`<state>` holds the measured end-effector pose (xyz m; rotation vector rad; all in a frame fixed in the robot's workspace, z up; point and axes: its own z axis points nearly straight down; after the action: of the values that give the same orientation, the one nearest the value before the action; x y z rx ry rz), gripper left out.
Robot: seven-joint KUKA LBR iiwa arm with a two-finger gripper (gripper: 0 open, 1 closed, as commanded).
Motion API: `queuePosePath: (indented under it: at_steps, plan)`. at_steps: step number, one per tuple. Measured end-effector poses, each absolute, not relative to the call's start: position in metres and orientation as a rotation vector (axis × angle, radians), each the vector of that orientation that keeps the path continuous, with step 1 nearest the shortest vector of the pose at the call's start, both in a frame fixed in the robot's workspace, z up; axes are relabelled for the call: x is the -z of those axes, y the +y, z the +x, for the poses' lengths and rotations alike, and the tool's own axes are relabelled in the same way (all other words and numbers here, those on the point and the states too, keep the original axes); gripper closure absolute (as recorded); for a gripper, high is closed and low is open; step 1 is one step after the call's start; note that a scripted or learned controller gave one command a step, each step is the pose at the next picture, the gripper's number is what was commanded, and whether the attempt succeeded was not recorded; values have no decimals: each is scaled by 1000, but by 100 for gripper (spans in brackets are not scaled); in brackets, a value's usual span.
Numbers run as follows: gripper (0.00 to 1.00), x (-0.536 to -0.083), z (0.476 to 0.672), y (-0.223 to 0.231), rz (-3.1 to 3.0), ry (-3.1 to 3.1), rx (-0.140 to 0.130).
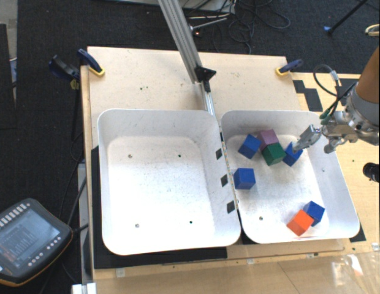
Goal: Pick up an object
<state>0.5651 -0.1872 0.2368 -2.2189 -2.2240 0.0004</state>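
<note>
Pendant point(27, 241): A handheld control pad with a screen lies nearest the camera, at about 8 o'clock, off the bench on the dark floor.

Bench point(153, 81): A pale wooden board carries both bins. Blue and yellow clamps at its far corners, one at 11 o'clock point(91, 62) and one at 1 o'clock point(289, 67), likely pin it so it cannot slide.

Left bin point(110, 164): A shallow white tray from centre towards 9 o'clock. Its floor is bare apart from specks.

Right bin point(343, 195): A matching white tray from centre towards 4 o'clock, its edge touching the left bin. It holds all the blocks, so any pick must happen here.

Nearest blocks: At 5 o'clock an orange cube point(300, 223) sits against a blue cube point(314, 212), touching, near the bin's front wall.

Lone block: A blue cube point(244, 178) sits apart by the bin's left wall, near centre.

Far cluster: Towards 3 o'clock, a blue cube point(249, 146), a pink cube point(268, 137) and a green cube point(273, 154) crowd together, with a further dark blue cube point(292, 154) just right of the green one.

Gripper point(305, 139): It reaches in from 3 o'clock, tilted down, its tip at the dark blue cube. Whether its opening is wide, narrow or closed on the cube cannot be told.

Arm point(368, 100): Grey with an orange band, it enters at 3 o'clock; cables trail from the wrist.

Judgement: The pick seems aimed at the dark blue cube; crowding neighbours could spoil the grasp.

Pole point(181, 29): A slanted metal bar runs from 12 o'clock down to the seam between the bins.
</note>
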Motion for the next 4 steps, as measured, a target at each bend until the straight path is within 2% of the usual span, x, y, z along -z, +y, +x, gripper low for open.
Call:
queuePosePath:
  at_steps: [1, 3, 4]
  plan:
    - [0, -237, 565, -187, -2220, -2223, 0]
    - [0, -129, 571, -181, -2217, -2218, -5]
    - [0, -93, 571, -181, -2220, -2220, -3]
